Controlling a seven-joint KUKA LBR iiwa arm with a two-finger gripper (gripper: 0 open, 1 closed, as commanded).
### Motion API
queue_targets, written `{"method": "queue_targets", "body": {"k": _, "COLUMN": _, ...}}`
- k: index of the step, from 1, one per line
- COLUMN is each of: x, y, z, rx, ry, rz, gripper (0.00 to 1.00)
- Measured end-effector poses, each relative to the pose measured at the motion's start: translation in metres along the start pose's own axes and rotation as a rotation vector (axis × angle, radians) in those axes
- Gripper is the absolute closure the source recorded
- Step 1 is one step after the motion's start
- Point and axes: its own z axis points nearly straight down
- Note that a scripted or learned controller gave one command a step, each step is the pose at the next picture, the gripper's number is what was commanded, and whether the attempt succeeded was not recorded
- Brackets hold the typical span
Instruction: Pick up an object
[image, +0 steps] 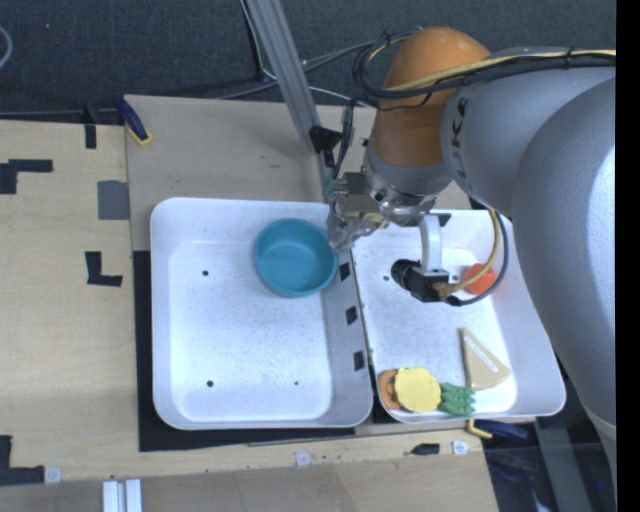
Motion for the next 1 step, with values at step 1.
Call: {"method": "queue_targets", "body": {"k": 1, "x": 0.0487, "y": -0.004, "z": 0.0165, "rx": 0.002, "ry": -0.001, "rz": 0.0, "gripper": 1.0}}
